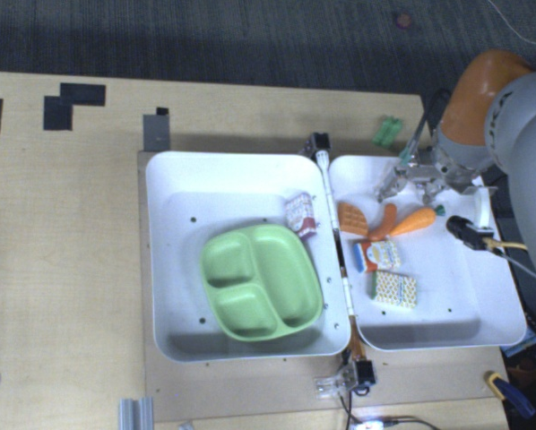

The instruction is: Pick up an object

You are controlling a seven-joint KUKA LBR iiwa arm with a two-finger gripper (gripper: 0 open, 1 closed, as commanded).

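orange carrot [412, 222] just below the gripper [418, 179], right bin [447, 325]

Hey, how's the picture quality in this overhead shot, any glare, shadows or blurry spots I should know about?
Camera view: light is even and soft; the white bins look bright without harsh glare. The green divided plate casts a faint shadow on the left bin floor. The whole image is slightly soft, so print on the small packets is unreadable. The arm near the right edge looks large and fuzzy, and the gripper detail is hard to resolve.
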